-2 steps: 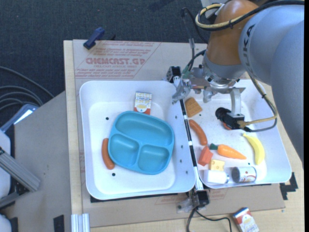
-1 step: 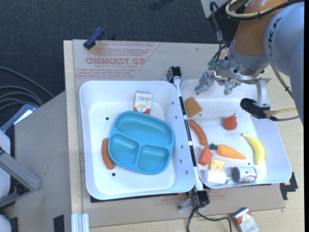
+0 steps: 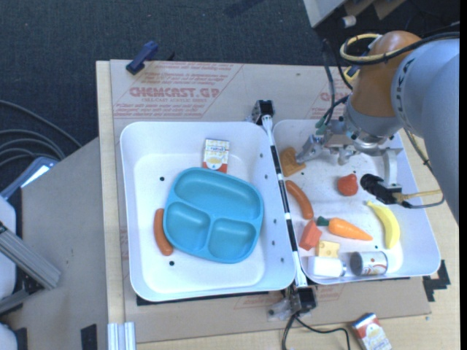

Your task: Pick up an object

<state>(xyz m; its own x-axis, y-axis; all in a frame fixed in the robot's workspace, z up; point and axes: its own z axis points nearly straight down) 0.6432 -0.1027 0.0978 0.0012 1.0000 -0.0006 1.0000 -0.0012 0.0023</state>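
Bench, 2 white bins; jaws (image 3: 337, 146) over right bin (image 3: 422, 248) back edge, grip state unclear; tomato (image 3: 348, 184) near.

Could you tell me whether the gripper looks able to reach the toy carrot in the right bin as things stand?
Probably yes. The carrot lies uncovered on the right bin's floor, and the gripper hangs over the same bin. The red piece touching its leafy end might crowd a grasp.
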